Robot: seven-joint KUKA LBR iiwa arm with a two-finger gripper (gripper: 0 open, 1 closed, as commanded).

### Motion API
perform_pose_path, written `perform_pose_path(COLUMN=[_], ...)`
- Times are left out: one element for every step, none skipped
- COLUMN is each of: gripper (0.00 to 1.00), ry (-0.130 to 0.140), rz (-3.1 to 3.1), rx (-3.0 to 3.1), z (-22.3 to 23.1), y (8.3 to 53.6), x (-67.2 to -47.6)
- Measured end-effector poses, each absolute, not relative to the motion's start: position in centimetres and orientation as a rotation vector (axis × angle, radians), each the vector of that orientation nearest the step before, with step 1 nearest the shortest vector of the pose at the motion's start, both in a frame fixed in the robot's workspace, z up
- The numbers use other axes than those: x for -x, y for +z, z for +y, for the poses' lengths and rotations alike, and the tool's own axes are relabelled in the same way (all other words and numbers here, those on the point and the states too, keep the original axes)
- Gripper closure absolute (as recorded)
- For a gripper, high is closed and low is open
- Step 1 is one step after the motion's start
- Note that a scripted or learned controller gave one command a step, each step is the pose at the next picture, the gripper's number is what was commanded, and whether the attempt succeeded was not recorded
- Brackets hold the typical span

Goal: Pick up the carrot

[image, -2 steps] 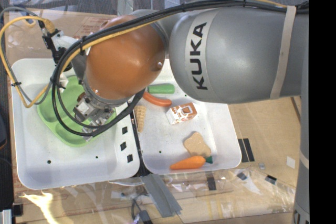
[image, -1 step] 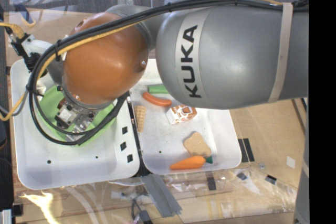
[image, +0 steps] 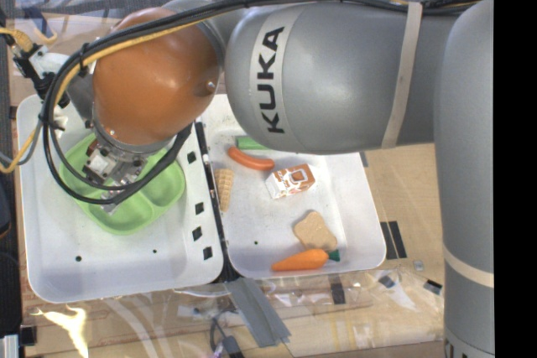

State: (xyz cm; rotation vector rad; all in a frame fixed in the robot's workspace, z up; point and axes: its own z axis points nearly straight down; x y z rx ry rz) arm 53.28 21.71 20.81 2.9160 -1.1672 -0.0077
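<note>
My pincer point(image: 105, 166) hangs over the green plate point(image: 155, 201) in the left bin point(image: 50, 264); whether it is apart or together, I cannot tell.
The carrot point(image: 300, 261) lies in the right bin point(image: 365, 222), well away from that plate, just beside the toast slice point(image: 314, 229).

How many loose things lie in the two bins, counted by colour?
Orange or red-orange: 2, the carrot and the sausage
Tan: 2, the toast slice and the cone
Green: 2, the green tray and a green piece partly under the arm
White with orange print: 1, the small carton
Total: 7
</note>
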Motion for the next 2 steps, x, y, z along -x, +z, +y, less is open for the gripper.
perform_pose_path(gripper=[1.00, 1.00], ry=[-0.004, -0.011], rz=[-0.469, -0.374], rx=[-3.109, -3.117], z=[21.9, 21.8], y=[20.5, 14.7], x=[-54.6, -51.5])
